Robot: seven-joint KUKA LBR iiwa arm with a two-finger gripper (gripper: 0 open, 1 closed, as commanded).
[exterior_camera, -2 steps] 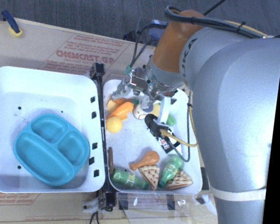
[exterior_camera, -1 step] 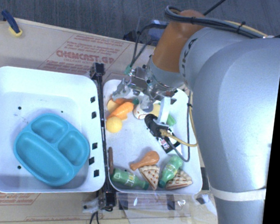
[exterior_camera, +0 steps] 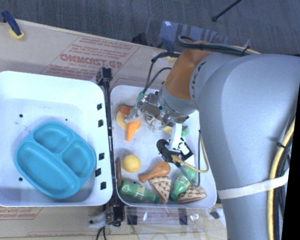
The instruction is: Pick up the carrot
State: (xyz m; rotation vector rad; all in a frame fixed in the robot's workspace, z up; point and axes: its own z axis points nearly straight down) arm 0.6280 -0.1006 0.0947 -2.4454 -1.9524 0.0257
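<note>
The carrot [exterior_camera: 132, 130] is a small orange cone lying in the right bin [exterior_camera: 122, 93], near its left wall, with its tip pointing toward the front. My gripper [exterior_camera: 144, 109] hangs just above and to the right of the carrot's thick end, low in the bin. From this angle the wrist hides most of the gripper. The carrot appears to rest on the bin floor.
An orange piece [exterior_camera: 124, 110] and a yellow piece [exterior_camera: 120, 119] lie just left of the carrot. Toward the front sit a yellow ball [exterior_camera: 131, 163], a drumstick [exterior_camera: 155, 172], a green bottle [exterior_camera: 138, 192] and sandwich wedges [exterior_camera: 160, 187]. The left bin [exterior_camera: 7, 88] holds a blue divided plate [exterior_camera: 56, 157].
</note>
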